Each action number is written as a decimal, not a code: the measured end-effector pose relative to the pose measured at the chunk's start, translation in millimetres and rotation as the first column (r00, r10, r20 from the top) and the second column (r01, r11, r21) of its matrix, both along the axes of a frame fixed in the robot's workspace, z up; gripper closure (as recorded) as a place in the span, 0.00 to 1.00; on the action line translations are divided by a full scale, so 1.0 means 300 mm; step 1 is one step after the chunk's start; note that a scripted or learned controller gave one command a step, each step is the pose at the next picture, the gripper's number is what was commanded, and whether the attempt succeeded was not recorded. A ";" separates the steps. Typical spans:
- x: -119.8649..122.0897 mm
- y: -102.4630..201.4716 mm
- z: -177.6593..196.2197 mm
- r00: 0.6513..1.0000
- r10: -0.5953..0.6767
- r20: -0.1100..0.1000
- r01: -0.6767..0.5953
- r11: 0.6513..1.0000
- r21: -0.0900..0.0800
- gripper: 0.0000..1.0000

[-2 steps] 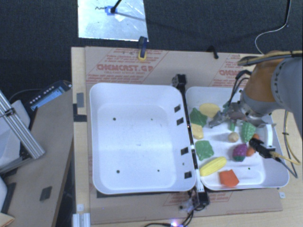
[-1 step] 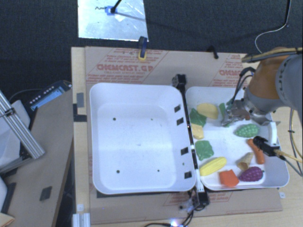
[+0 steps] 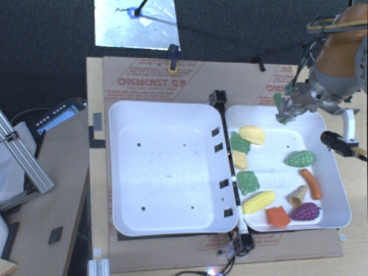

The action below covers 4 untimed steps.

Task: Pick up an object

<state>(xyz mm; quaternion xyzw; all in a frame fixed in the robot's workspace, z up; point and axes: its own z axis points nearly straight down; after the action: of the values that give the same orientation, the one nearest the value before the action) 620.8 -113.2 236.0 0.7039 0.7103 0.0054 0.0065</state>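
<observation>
1. The surface (image 3: 144, 79), covered by printed cardboard, is carrying two white bins side by side; the left bin (image 3: 167, 165) is lying bare and the right bin (image 3: 339, 206) is holding all the toy foods.
2. The arm (image 3: 345, 45), grey with an orange band, is reaching in from the right and hanging over the far right corner of the right bin.
3. The tool (image 3: 283, 115) is hovering at the bin's far rim, just beside the yellow lemon-like piece (image 3: 252, 134). Nothing is showing between its tips, and whether it is released or clenched cannot be told from here.
4. Candidate objects are lying in the right bin: the corn cob (image 3: 259, 201), the green leafy pieces (image 3: 248, 181), the green bumpy fruit (image 3: 301, 158), the orange sausage (image 3: 311, 183), the purple grapes (image 3: 305, 212), the red-orange block (image 3: 278, 216) and the tan cone (image 3: 298, 195).
5. Likely risks: the tool is sitting so close to the rim that a straight descent could be striking the bin wall instead of an object. Along the divider and the near edge the pieces are crowding together, so closing there could be catching two at once or nudging a neighbour aside. The rounded, smooth shapes could be squirting out of a two-finger pinch.
</observation>
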 end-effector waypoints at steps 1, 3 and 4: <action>0.168 -0.016 0.625 1.000 -0.002 0.006 0.002 1.000 -0.004 1.00; 0.157 -0.322 0.998 1.000 -0.011 -0.013 0.011 1.000 -0.002 1.00; 0.159 -0.308 0.998 1.000 -0.003 -0.014 0.003 1.000 0.000 1.00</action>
<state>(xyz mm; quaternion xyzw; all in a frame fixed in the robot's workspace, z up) 668.6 -205.5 535.4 0.7051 0.7091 0.0003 0.0016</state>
